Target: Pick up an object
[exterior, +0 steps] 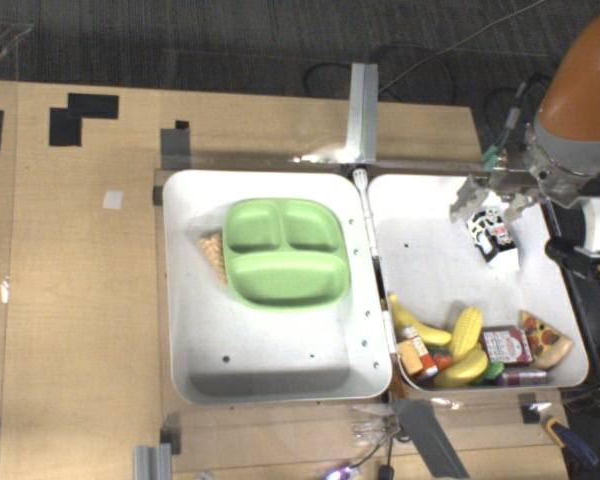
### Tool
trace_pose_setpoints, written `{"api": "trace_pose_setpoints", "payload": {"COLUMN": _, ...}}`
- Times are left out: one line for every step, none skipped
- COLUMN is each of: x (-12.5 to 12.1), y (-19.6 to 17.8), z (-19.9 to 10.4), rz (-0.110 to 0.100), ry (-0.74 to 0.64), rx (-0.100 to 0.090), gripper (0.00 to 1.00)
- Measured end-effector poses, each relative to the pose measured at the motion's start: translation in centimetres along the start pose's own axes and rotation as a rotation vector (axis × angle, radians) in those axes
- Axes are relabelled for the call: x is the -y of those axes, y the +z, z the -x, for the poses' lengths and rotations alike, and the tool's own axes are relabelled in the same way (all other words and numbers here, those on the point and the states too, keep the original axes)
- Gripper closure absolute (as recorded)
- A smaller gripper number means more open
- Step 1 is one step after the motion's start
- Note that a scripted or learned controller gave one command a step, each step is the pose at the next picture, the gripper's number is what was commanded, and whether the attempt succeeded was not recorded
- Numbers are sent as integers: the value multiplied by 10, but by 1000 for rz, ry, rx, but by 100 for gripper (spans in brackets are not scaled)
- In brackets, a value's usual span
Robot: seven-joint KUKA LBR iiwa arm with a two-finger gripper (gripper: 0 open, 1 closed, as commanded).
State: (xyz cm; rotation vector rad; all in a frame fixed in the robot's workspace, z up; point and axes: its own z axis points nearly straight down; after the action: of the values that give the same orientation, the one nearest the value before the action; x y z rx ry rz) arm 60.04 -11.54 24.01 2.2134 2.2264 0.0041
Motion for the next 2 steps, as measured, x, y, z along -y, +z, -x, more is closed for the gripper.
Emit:
{"api": "trace_pose_setpoints", "payload": {"x": -9, "y": 51, "z": 55, "rz": 1, "ry": -30, "rx": 1, "gripper": 0}}
{"api": "trace_pose_setpoints", "payload": {"x": -46, "y": 144, "z": 87, "rz": 4, "ry": -40, "rx": 2, "gripper": 0}}
